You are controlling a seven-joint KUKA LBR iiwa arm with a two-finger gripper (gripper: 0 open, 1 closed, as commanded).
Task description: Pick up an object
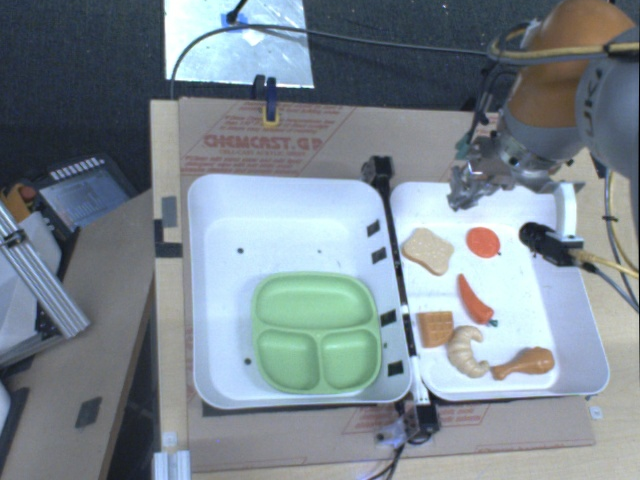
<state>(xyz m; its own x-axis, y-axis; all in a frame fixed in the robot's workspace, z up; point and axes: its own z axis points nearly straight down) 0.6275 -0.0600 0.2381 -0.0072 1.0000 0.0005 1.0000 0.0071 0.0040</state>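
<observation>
The right bin (572, 313) holds several toy foods. A slice of bread (431, 251) lies at its left, with a round red tomato slice (484, 241) just to the right of it. Below them lie a red chili pepper (475, 299), an orange square cracker (435, 327), a croissant (466, 350) and a chicken drumstick (523, 363). My gripper (466, 190) hangs over the bin's back left corner, above and behind the bread and the tomato slice. Nothing shows in its grasp.
The left bin (215, 258) carries a green divided plate (317, 330) toward its front. A black clip (378, 170) sits at the back of the divider between the bins. A black part (545, 240) on a white bracket overhangs the right bin's right side.
</observation>
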